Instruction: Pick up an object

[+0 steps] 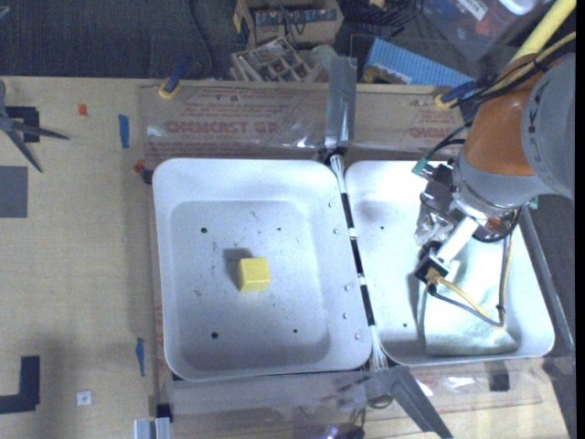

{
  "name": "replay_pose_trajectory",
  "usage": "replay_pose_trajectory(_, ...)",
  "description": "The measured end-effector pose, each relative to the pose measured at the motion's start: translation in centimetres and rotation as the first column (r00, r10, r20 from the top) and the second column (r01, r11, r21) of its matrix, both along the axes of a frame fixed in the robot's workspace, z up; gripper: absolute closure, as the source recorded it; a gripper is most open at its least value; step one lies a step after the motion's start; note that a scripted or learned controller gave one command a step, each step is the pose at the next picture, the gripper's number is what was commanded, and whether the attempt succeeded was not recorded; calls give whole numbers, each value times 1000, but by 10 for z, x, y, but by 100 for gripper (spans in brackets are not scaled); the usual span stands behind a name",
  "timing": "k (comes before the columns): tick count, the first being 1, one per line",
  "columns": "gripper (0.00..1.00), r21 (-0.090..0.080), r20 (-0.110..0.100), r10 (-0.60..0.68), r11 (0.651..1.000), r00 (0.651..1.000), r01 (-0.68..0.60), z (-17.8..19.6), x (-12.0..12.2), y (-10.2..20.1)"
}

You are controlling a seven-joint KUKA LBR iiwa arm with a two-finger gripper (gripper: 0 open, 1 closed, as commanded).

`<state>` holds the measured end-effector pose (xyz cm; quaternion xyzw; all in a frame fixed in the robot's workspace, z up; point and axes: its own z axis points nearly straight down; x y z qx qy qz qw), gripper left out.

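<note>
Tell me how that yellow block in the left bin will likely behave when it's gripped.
The yellow block looks boxy with flat faces, so it probably won't roll. It seems small, likely light. Sitting alone on the bin floor, a nudge might slide it.

Even overhead light, soft focus throughout.

The white bins glare brightest, the right bin nearly washed out along its far edge. A yellow block casts a small shadow toward the far-left. The bench's far background sits dim and grainy.

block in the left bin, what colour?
Yellow. The block lies near the middle of the left bin, seen clearly in the camera view.
</note>
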<state>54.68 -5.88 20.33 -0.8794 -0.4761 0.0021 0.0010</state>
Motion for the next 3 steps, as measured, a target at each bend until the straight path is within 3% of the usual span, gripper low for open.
replay_pose_trajectory(2,100,-2,1,-5,1000,1000,5,20,1,-4)
replay_pose_trajectory(3,100,-1,4,-240,971,971,240,-17,24,-34)
